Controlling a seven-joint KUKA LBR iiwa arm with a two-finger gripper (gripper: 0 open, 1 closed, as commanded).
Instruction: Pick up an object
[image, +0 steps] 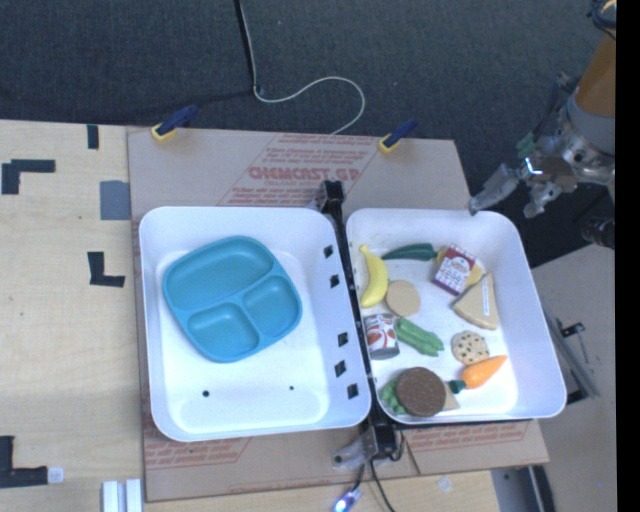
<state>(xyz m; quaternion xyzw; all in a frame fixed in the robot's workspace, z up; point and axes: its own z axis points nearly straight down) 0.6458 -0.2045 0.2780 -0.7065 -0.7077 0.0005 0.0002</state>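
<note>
The right bin (530, 300) holds several toy foods: a yellow banana (373, 277), a green bean pod (408, 252), a red box (453, 268), a sandwich wedge (479, 303), a tan round cracker (403, 298), a small can (381, 336), a green pickle (420, 337), a cookie (468, 347), an orange carrot (483, 371) and a dark burger (420, 392). My gripper (502, 207) hangs above the bin's far right corner, past its rim. It is open, with nothing between its fingers (488, 195).
The left bin (170, 400) holds a blue divided plate (232, 297). A black divider with clips (345, 330) runs between the bins. A white cable (300, 95) loops across the dark floor behind the bench.
</note>
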